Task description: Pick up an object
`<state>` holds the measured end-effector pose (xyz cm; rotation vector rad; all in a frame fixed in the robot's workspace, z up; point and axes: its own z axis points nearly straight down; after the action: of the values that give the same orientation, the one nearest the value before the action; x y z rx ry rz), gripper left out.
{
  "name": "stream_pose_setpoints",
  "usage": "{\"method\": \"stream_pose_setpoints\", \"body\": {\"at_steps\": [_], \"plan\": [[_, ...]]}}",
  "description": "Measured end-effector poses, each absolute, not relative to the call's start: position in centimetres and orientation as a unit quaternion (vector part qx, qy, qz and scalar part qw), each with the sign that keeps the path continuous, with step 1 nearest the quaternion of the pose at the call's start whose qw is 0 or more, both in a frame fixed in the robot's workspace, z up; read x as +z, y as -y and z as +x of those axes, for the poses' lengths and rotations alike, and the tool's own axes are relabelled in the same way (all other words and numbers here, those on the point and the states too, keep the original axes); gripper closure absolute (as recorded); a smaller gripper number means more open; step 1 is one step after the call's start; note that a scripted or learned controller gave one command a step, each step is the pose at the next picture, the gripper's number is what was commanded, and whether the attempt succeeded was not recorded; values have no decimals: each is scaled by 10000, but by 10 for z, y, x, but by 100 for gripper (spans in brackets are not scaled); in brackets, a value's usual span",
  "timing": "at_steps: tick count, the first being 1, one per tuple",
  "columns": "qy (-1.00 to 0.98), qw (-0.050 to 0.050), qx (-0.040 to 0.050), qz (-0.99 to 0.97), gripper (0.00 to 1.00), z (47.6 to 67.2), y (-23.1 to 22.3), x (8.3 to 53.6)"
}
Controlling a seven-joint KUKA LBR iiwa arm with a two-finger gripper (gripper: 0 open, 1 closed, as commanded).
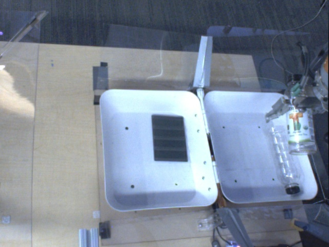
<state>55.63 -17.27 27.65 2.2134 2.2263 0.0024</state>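
Note:
A clear bottle with a green and orange label is at the right bin's far right side. My gripper hangs directly over its top end, and whether it touches the bottle is unclear. A second clear bottle lies lengthwise along the right wall, its black cap pointing toward the front. A black ridged rectangular pad lies flat in the middle of the left bin.
A grey divider bar rises behind the seam between the bins. Cables hang at the back right near the arm. Bare wooden bench stretches to the left of the bins.

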Motion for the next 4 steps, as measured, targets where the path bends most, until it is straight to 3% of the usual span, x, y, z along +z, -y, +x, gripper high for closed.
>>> {"method": "stream_pose_setpoints", "body": {"at_steps": [1, 2, 3, 4], "plan": [[-7615, 33, 18, 6482, 0, 562, 141, 298], [-7339, 4, 2, 6792, 0, 575, 205, 190], [-6830, 51, 31, 7304, 0, 580, 206, 103], [-6840, 70, 48, 7294, 100, 582, 205, 114]]}}
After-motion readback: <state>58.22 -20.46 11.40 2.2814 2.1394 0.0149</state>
